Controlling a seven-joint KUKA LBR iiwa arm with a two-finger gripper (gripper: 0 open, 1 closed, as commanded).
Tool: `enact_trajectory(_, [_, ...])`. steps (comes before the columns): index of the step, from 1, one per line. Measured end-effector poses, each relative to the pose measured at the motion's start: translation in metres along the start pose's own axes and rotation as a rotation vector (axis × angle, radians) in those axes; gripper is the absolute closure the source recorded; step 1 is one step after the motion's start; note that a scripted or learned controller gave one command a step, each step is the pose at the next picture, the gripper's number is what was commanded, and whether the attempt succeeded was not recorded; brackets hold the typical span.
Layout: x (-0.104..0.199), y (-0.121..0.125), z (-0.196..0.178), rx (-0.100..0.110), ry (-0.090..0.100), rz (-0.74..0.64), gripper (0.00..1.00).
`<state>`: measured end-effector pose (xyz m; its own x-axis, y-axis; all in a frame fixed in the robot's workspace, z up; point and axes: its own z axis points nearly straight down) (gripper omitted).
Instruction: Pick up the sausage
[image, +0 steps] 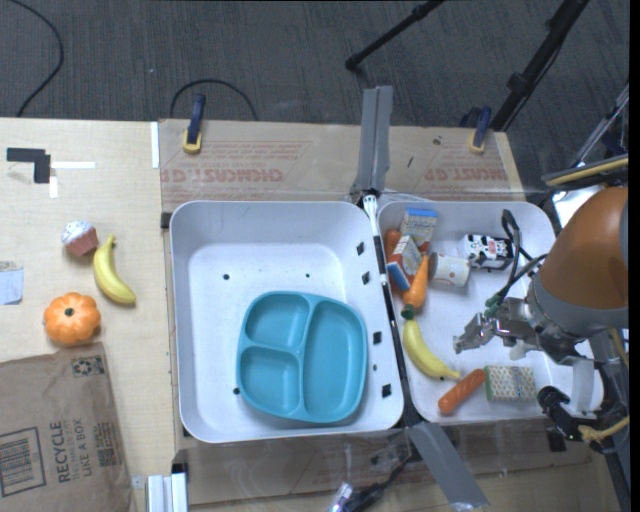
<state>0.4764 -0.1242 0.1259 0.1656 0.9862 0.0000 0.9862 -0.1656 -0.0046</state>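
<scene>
Sausage (461, 391), right bin's six o'clock: probably light, stiff, slick; pinch its middle, gripper (478, 335) fingers spread, holding nothing.

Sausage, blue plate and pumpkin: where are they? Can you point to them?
sausage (460, 392): camera view, middle of its reddish body, right bin.
blue plate (302, 357): camera view, the ridge between its compartments, left bin.
pumpkin (71, 319): camera view, centre of its orange skin.

Arm (590, 265) cut off at right edge; paper bag (55, 435) cut off at bottom-left; gripper (478, 335) finger gap unresolvable.
</scene>
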Motion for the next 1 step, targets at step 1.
enact_trajectory(1, [-0.0117, 0.0028, -0.0626, -0.002, -0.001, 0.464, 0.0])
